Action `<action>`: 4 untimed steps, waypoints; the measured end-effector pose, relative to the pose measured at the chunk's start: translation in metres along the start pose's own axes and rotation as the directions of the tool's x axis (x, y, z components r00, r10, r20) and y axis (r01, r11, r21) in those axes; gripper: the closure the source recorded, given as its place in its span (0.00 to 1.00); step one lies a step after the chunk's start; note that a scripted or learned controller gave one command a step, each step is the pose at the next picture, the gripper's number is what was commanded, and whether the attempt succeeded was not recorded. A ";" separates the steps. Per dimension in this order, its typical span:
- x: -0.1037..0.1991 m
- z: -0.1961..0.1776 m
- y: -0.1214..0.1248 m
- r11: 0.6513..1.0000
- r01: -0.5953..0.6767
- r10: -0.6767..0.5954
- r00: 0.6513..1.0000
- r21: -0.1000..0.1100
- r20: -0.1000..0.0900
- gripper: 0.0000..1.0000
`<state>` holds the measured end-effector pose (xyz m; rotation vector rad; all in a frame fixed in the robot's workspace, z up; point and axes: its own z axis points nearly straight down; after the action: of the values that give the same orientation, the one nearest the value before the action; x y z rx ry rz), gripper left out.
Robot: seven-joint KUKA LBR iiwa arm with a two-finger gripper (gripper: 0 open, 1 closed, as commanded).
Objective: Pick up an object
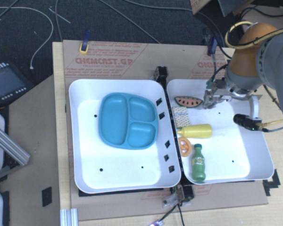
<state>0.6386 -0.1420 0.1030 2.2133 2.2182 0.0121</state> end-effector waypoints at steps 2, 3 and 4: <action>0.002 -0.100 0.002 1.000 -0.002 0.002 1.000 0.004 0.001 1.00; 0.003 -0.116 0.004 1.000 -0.001 0.001 1.000 0.007 0.000 1.00; 0.054 -0.122 -0.021 1.000 0.003 -0.003 1.000 0.014 -0.003 1.00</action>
<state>0.6160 -0.0886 0.2251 2.2188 2.2294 0.0005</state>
